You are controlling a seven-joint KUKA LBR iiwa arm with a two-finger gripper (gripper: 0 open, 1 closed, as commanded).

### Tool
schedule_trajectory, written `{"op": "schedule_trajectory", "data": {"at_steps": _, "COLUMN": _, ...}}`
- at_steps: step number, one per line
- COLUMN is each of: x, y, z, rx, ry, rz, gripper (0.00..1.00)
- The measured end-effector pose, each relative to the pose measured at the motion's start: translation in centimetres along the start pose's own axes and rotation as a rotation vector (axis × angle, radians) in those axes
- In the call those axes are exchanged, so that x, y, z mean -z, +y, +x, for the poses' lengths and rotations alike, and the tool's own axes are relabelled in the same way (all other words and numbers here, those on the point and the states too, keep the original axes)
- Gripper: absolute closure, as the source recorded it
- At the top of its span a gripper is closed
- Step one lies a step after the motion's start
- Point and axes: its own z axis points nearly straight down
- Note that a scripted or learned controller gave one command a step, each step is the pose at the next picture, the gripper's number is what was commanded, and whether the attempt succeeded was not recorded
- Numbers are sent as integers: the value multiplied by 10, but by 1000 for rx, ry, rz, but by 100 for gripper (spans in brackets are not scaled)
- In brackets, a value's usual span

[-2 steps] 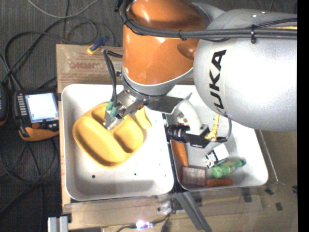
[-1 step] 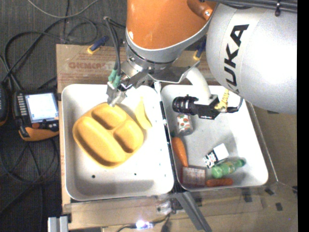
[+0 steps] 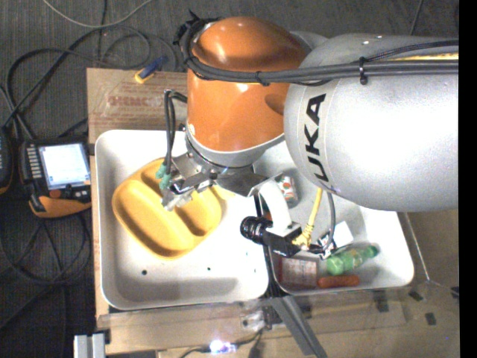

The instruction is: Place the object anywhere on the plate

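Observation:
A yellow plate (image 3: 160,218) with a dividing ridge lies tilted in the left white bin (image 3: 127,274). My gripper (image 3: 175,191) hangs over the plate's upper right part, under the orange wrist band. A small teal thing (image 3: 160,172) shows at the gripper's left side, just over the plate's rim. Whether it is held or is part of the gripper is not visible. The arm's large body hides the back of both bins.
The right bin (image 3: 395,271) holds a green bottle (image 3: 354,258), a red sausage-shaped item (image 3: 339,280), a brown packet (image 3: 298,271) and a small can-like thing (image 3: 287,190). A handheld screen (image 3: 63,166) lies left of the bench.

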Motion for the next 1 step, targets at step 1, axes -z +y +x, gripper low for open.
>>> {"op": "schedule_trajectory", "data": {"at_steps": 1, "x": -15, "y": 83, "z": -45, "rx": 115, "ry": -2, "rz": -2, "gripper": 100}}
